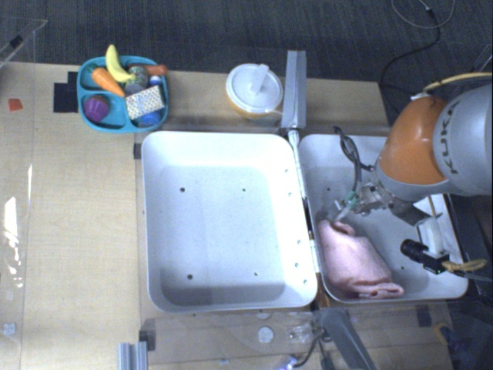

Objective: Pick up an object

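Against right bin's [339,149] near edge, pink cloth [353,260].

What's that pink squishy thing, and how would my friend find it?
Look at the two white bins side by side and take the right bin, the one the grey and orange arm reaches over. The pink cloth lies crumpled at its near end, just below the gripper. It is the one soft, pink thing in the bins, unlike the hard bright toys in the blue tray far off at the back left.

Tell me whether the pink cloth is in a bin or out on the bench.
In. The pink cloth lies crumpled inside the right bin, against its near left corner.
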`<action>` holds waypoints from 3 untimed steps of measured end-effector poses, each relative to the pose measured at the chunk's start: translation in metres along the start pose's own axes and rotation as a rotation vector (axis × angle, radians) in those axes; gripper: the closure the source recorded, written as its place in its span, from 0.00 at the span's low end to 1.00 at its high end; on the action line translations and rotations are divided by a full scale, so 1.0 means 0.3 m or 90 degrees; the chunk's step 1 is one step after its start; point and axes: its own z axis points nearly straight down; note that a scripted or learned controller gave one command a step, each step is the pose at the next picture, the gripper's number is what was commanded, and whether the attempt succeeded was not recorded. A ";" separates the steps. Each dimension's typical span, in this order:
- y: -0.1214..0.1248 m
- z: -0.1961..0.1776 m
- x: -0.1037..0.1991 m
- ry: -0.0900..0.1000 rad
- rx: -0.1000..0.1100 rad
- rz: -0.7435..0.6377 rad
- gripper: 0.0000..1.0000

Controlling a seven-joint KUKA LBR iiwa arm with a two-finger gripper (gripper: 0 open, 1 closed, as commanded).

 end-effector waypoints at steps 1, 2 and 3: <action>0.000 0.000 0.000 0.000 0.000 0.000 0.00; 0.084 -0.015 -0.052 0.001 0.003 -0.106 0.00; -0.071 -0.002 -0.045 -0.002 -0.002 -0.210 0.00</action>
